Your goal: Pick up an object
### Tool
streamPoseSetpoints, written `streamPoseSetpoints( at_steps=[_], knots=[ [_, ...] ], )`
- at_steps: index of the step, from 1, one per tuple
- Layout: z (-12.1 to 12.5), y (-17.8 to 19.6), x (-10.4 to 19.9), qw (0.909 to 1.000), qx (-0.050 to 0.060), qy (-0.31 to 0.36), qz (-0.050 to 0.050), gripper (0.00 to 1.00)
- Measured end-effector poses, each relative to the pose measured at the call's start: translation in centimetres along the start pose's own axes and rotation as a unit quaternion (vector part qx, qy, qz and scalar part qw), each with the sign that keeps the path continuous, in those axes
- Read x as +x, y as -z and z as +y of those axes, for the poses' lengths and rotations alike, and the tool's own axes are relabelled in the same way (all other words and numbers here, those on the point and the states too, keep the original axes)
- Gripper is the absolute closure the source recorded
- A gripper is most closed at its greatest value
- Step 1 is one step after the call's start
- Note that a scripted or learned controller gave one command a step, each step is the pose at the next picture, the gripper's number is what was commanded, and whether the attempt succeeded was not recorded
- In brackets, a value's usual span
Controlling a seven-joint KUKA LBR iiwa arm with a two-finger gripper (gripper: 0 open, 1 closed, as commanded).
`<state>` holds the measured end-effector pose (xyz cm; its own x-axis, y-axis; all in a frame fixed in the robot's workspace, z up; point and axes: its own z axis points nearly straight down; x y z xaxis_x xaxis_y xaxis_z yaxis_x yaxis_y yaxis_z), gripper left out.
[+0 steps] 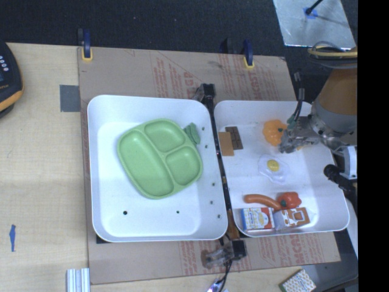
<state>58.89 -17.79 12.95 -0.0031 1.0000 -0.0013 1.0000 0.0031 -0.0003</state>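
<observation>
In the right bin lie an orange round fruit, a fried egg toy, a red sausage, a red pepper, a small carton, a second printed carton and a brown block. My gripper reaches in from the right and hangs low right beside the orange fruit, at its right edge. Whether the fruit sits between the fingers is hidden by the wrist.
The left bin holds a green divided plate with a small green piece at its upper right. The bins meet at a central rim. Blue clamps stand at the board's far edge.
</observation>
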Motion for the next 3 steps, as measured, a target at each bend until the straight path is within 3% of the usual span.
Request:
streamPoseSetpoints(
  at_steps=[1,2,3],
  knots=[
    [0.0,-0.1,0.0,1.0,0.001,0.0,0.0,0.0],
    [6.9,-2.0,0.9,1.0,0.0,0.002,0.001,0.0],
    [6.8,-3.8,-1.3,1.0,0.001,0.0,0.002,0.0]
  ],
)
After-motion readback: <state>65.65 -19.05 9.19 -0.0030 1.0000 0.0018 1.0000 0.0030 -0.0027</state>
